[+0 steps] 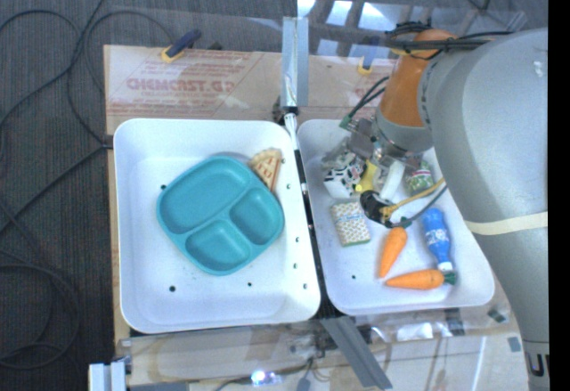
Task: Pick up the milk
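Two white bins (pixel 134 229). One teal divided plate (pixel 220 214), one waffle-patterned wedge (pixel 267 166), two carrots (pixel 392 251), one blue bottle (pixel 436 238), one checkered packet (pixel 351 223), and perhaps one milk carton (pixel 339 175), partly hidden.

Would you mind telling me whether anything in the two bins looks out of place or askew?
A waffle-patterned wedge in the left bin leans tilted against the teal divided plate, partly tucked behind its rim.
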You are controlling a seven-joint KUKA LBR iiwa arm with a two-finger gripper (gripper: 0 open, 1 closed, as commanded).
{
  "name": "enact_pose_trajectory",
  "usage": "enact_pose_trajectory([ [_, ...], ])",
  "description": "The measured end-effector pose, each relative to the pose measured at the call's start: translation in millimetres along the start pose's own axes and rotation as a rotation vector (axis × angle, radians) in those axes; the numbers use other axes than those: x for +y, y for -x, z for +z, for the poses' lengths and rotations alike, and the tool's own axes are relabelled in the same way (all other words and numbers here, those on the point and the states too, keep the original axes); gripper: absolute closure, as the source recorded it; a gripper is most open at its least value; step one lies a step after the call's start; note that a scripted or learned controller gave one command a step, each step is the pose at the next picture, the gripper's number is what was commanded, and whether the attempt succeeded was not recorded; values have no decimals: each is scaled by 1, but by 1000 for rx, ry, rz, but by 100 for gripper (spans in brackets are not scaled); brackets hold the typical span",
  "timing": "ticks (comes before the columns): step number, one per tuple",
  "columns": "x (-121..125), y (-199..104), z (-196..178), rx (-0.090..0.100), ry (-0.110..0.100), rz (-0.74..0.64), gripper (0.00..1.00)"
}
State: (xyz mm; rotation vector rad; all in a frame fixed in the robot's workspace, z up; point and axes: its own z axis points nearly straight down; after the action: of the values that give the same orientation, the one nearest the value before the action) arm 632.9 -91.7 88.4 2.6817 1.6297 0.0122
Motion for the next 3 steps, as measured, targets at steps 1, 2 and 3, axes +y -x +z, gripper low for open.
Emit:
enact_pose_trajectory([
  [1, -1, 1, -7, -6, -5, -2, 100],
  [2, -10, -47, -143, -11, -10, 23, 100],
  [3, -132, -16, -129, -7, -15, -153, 100],
])
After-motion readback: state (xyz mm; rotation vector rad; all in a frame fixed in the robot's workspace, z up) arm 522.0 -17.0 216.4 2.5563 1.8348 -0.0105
